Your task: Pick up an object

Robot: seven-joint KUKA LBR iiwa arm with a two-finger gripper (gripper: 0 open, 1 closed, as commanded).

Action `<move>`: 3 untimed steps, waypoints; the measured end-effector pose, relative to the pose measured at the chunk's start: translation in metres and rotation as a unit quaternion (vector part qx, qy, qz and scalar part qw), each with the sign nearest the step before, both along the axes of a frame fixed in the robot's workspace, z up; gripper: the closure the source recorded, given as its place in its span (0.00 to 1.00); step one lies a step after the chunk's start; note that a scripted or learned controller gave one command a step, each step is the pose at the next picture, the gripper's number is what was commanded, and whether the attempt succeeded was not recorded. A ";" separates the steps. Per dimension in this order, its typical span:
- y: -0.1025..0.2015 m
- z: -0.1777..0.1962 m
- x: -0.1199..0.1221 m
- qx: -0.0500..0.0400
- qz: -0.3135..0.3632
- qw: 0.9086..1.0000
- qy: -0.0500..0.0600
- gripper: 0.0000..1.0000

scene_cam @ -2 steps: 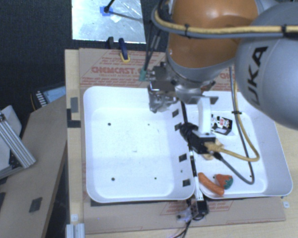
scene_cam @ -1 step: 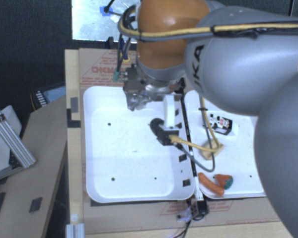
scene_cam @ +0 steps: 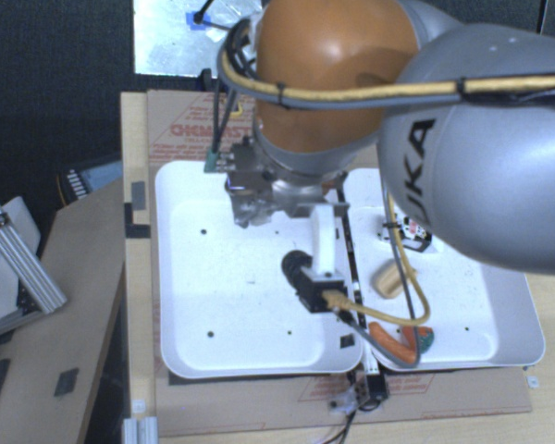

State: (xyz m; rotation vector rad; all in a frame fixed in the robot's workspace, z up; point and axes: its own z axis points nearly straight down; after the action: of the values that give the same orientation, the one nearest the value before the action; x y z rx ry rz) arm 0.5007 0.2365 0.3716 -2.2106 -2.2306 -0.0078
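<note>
Arm (scene_cam: 481,146) is huge in frame and covers the back of both bins. Main risk: the gripper (scene_cam: 250,209) sits low over bare white floor of the left bin (scene_cam: 194,340), and every pickable thing lies away from the jaws, past the shared wall in the right bin (scene_cam: 499,331). A close here would most likely grab nothing. Second risk: crossing over means clearing that middle wall, and a low sweep could catch the rim and shift a bin on the cardboard sheet (scene_cam: 180,128) under them. Third risk is the targets. The orange piece (scene_cam: 393,339) with a teal end lies far from the jaws, tucked in the near corner just beside the wall, so there is little room to straddle it and one jaw could land on the rim. The tan block (scene_cam: 387,278) lies nearer the jaws, in the open, and looks the easiest pick, though its rounded shape may slide on the slick floor if pinched off-centre. The red-and-white piece (scene_cam: 414,236) lies about level with the jaws, well apart from them and close under the arm; it is small, possibly flat, and easy to miss. Jaw state: cannot tell, since the wrist body hides the tips from this angle. Nothing seen held, and no contact with any object visible.
</note>
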 end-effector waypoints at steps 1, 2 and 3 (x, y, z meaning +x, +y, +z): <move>-0.025 0.023 0.066 -0.002 -0.006 1.000 -0.002 1.00; -0.001 0.047 0.066 -0.001 -0.002 1.000 -0.001 1.00; -0.002 0.107 0.099 -0.001 -0.003 1.000 -0.003 1.00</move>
State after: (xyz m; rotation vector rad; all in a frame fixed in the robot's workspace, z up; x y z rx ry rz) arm 0.6000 0.2341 0.4784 -2.2213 -2.2276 -0.0138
